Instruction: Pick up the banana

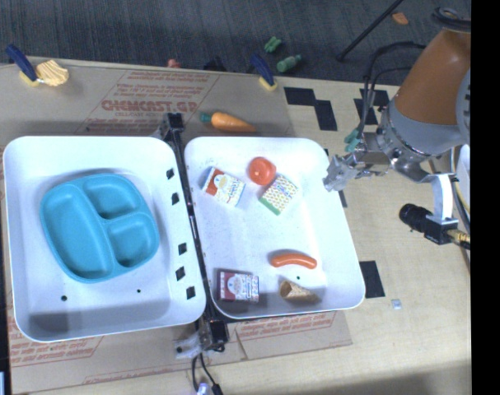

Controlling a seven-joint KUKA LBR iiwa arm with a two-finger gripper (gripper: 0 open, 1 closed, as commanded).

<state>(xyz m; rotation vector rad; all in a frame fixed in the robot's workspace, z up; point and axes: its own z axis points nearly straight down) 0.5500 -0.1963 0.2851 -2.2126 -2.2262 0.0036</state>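
Currently the claw (338, 174) hangs just beyond the right bin's (340, 245) right rim, apparently holding nothing. Finger spacing cannot be told. Banana unidentified.

Arm (435, 72) cut off at the right edge.

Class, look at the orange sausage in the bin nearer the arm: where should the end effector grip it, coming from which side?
Probably the middle of the sausage, from straight above, closing across its narrow width. It lies flat, long axis across the view, with bare bin floor either side.
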